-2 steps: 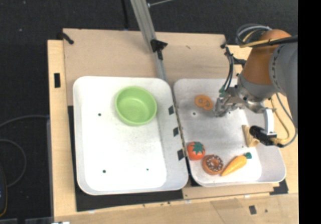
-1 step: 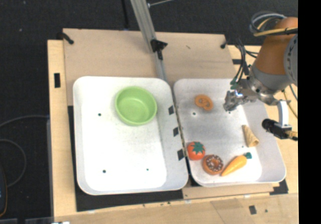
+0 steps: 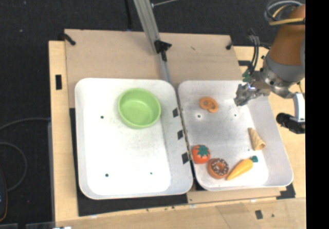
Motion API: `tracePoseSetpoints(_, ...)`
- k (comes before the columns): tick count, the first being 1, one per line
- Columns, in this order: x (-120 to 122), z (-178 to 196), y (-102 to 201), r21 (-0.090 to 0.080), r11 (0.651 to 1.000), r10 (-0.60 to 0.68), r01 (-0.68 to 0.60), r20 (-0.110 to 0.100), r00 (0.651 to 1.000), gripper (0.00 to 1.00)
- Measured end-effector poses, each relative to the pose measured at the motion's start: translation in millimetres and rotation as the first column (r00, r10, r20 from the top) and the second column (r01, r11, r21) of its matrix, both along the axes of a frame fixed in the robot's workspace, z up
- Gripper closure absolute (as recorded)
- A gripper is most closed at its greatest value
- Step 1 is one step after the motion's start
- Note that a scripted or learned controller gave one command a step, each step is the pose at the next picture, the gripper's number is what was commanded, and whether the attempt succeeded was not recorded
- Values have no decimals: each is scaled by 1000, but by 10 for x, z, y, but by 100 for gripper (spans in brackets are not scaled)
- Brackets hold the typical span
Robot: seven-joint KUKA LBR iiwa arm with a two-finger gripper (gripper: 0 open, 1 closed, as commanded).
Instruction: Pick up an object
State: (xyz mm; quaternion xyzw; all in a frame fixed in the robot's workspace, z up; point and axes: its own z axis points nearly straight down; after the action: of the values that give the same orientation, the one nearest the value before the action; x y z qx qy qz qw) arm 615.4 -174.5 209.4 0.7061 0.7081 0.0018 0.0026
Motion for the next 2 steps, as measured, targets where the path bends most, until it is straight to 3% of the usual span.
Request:
tracePoseSetpoints(1,-11,650,-28,-1,1000,1,-1,3,1000,100)
tracePoseSetpoints(2,-39,578,464,1,1000,3,-3,-5,1000,100)
